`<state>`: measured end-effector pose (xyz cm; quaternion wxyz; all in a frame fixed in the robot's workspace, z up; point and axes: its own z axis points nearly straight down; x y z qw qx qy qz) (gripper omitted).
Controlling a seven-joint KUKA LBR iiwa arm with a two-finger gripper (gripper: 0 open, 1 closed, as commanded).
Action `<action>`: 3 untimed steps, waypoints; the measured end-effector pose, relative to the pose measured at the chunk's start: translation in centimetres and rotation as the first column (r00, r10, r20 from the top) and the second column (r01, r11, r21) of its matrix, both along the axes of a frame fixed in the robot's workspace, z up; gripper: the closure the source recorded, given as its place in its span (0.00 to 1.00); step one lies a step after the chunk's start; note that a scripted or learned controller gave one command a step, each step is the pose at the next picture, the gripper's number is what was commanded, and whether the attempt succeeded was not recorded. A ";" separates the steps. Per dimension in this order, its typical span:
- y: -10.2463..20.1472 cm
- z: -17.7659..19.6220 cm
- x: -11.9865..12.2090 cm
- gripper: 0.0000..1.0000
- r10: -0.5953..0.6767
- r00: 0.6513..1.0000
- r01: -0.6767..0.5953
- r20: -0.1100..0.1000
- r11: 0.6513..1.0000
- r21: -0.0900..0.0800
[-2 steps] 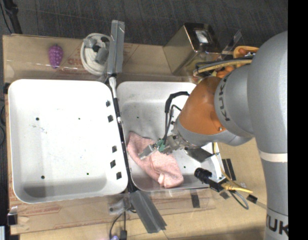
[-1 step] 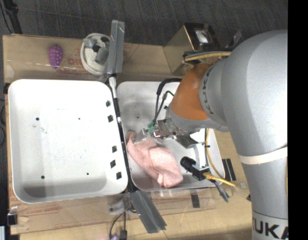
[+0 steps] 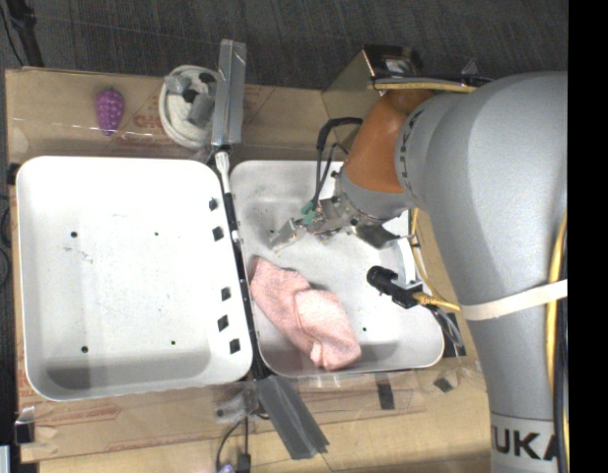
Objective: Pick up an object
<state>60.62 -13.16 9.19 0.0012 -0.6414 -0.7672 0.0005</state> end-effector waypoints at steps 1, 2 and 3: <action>0.8 -0.1 -5.4 0.00 0.099 0.995 -0.099 -0.002 0.995 0.001; -3.0 0.0 -9.7 0.00 0.114 0.994 -0.114 0.000 0.994 0.001; -7.9 4.0 -6.0 0.00 0.215 0.977 -0.215 0.002 0.977 -0.001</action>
